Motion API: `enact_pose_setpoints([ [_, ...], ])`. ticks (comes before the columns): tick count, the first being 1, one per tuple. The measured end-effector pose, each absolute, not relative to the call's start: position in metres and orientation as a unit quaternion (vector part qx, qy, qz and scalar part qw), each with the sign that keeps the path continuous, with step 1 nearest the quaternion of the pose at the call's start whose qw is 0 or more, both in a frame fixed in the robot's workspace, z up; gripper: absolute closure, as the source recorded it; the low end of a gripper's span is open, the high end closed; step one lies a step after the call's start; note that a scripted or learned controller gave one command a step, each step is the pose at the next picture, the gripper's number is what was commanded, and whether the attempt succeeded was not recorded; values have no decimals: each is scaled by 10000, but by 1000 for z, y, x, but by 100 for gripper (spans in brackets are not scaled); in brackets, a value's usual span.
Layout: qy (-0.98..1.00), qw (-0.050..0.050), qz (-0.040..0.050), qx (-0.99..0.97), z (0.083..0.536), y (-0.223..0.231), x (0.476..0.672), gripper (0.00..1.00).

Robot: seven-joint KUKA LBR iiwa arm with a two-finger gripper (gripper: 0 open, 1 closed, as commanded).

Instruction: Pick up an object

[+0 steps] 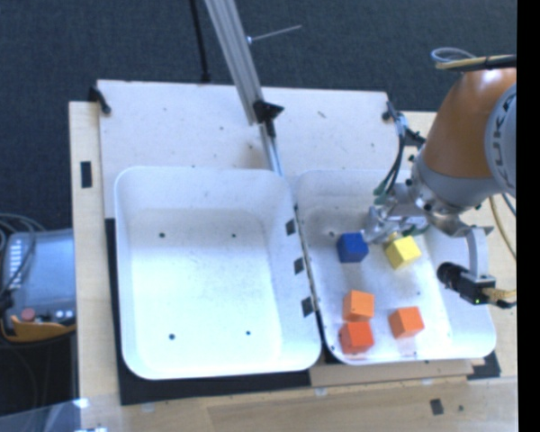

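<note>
Blocks crowd the jaws [384,233]: blue block [351,247], yellow block [402,252].

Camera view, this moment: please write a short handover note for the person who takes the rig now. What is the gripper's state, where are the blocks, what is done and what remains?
Gripper: low over the right bin, between the blue block and the yellow block; whether its fingers are open or shut cannot be told, and no block is seen between them.
Blocks: all five lie in the right bin. Blue and yellow are near the middle; three orange blocks sit toward the near edge.
Done: nothing lifted yet.
Left: grasp one block and raise it. Blue or yellow looks closest.
</note>
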State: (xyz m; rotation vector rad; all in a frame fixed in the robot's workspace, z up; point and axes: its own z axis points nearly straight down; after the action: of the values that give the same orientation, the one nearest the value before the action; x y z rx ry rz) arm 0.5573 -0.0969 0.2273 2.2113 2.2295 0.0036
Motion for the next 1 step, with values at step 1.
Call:
enact_pose_setpoints([
  [1,7098,13,12,7044,222,-40,572,100],
])
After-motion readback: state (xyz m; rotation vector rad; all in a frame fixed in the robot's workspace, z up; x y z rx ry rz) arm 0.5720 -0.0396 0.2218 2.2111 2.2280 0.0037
